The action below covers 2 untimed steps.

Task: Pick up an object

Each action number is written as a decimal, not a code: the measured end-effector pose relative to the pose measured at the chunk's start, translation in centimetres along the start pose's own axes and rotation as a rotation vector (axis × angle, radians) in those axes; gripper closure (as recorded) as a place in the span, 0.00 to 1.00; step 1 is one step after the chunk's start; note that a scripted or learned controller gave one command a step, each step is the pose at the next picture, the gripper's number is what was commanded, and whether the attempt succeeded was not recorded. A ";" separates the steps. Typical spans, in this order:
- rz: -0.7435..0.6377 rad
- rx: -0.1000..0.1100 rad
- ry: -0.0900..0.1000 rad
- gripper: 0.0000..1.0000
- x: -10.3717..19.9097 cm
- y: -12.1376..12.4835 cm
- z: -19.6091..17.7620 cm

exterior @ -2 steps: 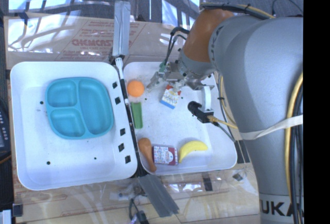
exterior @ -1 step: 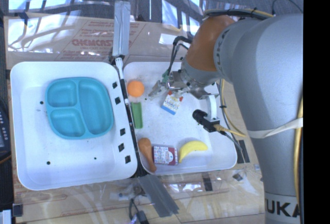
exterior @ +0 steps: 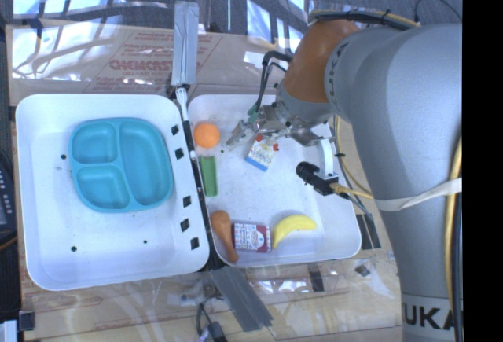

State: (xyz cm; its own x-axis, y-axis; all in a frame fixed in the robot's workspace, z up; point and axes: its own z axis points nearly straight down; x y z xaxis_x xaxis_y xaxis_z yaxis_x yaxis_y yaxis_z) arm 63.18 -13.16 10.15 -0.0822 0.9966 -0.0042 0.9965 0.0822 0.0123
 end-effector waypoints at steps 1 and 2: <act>-0.022 -0.007 -0.001 0.00 -2.4 -2.7 -0.1; -0.025 -0.011 -0.004 0.00 -2.3 -4.4 -0.2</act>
State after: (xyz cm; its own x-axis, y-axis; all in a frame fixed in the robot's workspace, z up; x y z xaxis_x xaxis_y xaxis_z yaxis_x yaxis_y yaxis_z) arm 58.95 -15.82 10.26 -0.1072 0.9942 -0.0091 0.9940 0.1073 0.0227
